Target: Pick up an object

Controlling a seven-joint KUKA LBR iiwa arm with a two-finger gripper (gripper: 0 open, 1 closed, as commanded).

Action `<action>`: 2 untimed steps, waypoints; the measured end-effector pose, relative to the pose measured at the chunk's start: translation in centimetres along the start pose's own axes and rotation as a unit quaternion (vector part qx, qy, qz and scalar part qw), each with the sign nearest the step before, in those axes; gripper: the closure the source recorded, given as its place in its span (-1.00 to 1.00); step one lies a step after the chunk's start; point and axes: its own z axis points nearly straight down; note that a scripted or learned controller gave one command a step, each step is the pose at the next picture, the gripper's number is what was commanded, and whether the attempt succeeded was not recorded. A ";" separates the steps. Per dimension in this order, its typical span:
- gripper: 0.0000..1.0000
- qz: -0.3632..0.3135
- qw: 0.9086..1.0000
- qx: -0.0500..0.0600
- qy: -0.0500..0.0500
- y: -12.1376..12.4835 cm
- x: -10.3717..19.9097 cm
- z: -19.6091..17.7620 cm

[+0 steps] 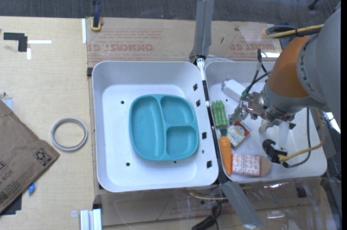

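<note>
Two white bins side by side on tabletop point(43, 88). Left bin point(108, 115): holds a teal divided plate point(164, 127), three compartments, lying flat near centre, nothing on it.

Right bin point(309, 166): several small items grouped along its left wall. Green ridged item point(218, 114) lying lengthwise beside the divider. Orange carrot point(225, 154) below it, also against the left wall. Small packet point(237, 134) with red and white print just right of the green item and above the carrot. Pink patterned block point(248, 164) at the near edge, touching or just beside the carrot. White box point(233, 89) toward the far side of the bin, tilted.

Arm point(303, 71) entering from the right, orange band over the right bin. End effector point(255, 112) low in the right bin, just right of the packet and green item, below the white box. Finger state: cannot tell; metal parts and cables clutter the wrist. No item seen between fingers.

Outside bins: grey tape ring point(69, 133) flat on tabletop left of the left bin; brown cardboard box point(19, 155) at lower left corner.
</note>
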 end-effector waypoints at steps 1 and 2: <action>-1.00 -0.019 1.000 -0.001 -0.001 5.3 2.1 0.0; -1.00 -0.047 0.999 0.020 -0.001 10.7 -0.3 0.0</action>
